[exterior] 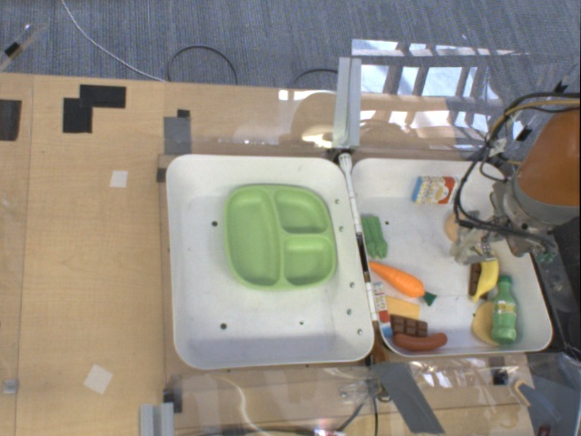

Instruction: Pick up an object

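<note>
Toy food lies scattered in the right white bin (399, 175), at about three o'clock in the camera view. Both bins sit on a light wooden bench (82, 271), with grey carpet (272, 16) beyond at twelve o'clock. The left bin (195, 334) holds one green divided plate (278, 235). The right bin holds one carrot (397, 279), one sausage (418, 341), one chocolate bar (406, 323), one green block (374, 236), one small carton (432, 190), one banana (485, 277) and one green bottle (504, 311). The gripper (478, 248) hangs over the banana's eleven o'clock end; whether it is released or clenched I cannot tell.
</note>
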Motion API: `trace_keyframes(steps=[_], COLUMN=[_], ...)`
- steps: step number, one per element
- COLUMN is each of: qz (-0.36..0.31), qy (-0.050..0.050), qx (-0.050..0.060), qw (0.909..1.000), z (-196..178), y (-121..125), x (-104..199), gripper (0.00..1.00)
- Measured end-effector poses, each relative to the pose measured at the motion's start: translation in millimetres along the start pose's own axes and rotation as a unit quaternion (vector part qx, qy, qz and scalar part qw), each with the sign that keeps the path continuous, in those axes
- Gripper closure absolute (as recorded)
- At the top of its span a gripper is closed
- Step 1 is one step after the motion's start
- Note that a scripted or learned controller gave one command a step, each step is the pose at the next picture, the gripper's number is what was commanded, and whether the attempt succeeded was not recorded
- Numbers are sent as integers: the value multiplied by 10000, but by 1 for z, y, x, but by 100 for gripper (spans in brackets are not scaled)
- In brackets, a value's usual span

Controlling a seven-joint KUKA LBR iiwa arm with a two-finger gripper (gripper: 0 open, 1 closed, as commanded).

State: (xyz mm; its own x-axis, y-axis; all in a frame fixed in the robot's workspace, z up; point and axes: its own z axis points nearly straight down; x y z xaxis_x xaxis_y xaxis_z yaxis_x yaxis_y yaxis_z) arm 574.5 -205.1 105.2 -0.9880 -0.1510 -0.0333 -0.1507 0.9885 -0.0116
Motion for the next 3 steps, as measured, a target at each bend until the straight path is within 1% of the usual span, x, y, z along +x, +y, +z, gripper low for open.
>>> trace_keyframes(steps=[1,2,3], qz=[-1004,-680,-659], qy=[101,93,106], qx=[-52,-58,-57], qw=[9949,9976,9978], z=[-47,-83,-82], y=[5,48,46], x=[-16,-56,-54], gripper=[100,100,0])
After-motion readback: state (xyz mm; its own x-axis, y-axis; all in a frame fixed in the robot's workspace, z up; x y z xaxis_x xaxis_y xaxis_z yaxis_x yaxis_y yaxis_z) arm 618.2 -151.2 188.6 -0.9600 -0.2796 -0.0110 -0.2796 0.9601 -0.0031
